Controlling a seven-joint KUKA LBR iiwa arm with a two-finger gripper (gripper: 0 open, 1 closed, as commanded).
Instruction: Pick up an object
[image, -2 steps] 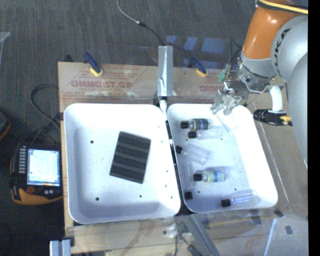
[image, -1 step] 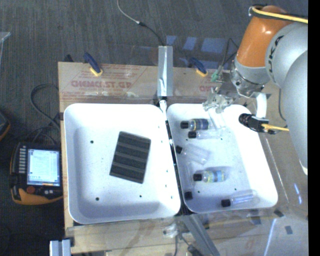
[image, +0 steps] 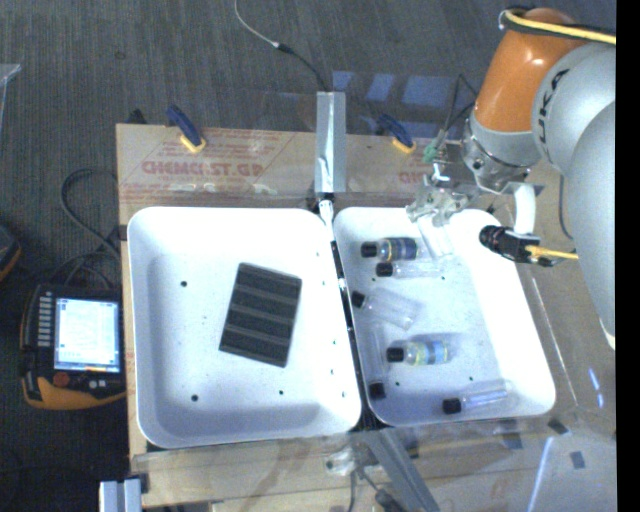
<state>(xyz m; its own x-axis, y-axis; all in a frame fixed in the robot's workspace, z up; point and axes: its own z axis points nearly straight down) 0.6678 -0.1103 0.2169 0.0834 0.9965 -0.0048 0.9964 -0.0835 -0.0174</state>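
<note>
The arm (image: 560, 110) enters from the right, its grey body large along the right edge and its orange band at the top right corner. The wrist bends down and leftward over the far right corner of the right bin (image: 530, 350).

In the near part of that bin, a clear vial with a black cap (image: 478, 400) lies close to the front wall. A little farther in, a small bottle with a blue-and-yellow label (image: 420, 352) lies on its side, and beyond it a clear, cap-less tube (image: 388, 308) rests at a slant. Farther still, a dark-capped bottle with a blue label (image: 392, 248) lies near the bin's far left corner, with another clear vial (image: 405, 268) just beside it.

The left bin (image: 160, 400) bears a dark ribbed rectangular block (image: 261, 314), tilted, near its middle. Left of the bench, a teach pendant with a lit screen (image: 75, 345) lies on the floor.

The gripper (image: 437, 205) hangs over the far edge of the right bin, just beyond the blue-labelled bottle and apart from it. Its metal parts blur against the bin's white wall, so I cannot tell how it is set; nothing is seen held in it.
</note>
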